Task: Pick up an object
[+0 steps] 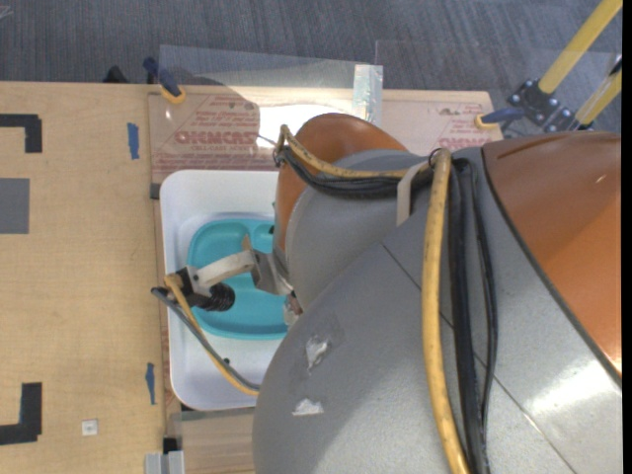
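Bright, even light. Glare whitens the clear sheet [296,102] behind the white bin [183,191] (lettering there washes out); the arm [395,363], close to the lens, looks soft, with pale sheen.

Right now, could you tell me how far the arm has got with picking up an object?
Done: the gripper sits low in the white bin, over the turquoise dish. In hand: no grasp is visible; the dish looks to rest on the bin floor. Left: grasping and lifting.

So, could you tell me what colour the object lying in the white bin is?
The object is turquoise, clearest in the camera view.
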`<state>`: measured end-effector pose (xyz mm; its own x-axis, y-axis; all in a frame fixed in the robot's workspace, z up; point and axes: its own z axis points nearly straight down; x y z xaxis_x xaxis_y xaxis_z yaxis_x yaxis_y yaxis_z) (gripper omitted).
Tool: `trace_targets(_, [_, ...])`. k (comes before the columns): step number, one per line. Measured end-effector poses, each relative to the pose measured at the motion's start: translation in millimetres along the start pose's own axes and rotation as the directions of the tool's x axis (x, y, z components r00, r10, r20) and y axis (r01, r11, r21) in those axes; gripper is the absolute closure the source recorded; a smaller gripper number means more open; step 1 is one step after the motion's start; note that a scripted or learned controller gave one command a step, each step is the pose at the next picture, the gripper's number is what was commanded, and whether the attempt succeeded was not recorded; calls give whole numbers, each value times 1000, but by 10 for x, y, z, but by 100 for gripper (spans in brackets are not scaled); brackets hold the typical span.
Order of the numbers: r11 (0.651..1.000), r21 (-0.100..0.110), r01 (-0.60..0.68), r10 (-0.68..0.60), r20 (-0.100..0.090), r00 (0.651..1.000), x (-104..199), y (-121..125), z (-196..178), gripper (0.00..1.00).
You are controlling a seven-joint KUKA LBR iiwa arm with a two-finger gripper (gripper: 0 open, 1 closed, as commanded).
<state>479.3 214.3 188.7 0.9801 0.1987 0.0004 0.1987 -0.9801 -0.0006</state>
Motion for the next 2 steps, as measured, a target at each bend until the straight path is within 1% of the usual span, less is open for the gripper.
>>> trace_targets(1, [1000, 0, -2, 2, -1, 1000, 8, 2, -99, 100])
trace_targets(2, [887, 0, 462, -462, 1, 887, 92, -99, -698, 100])
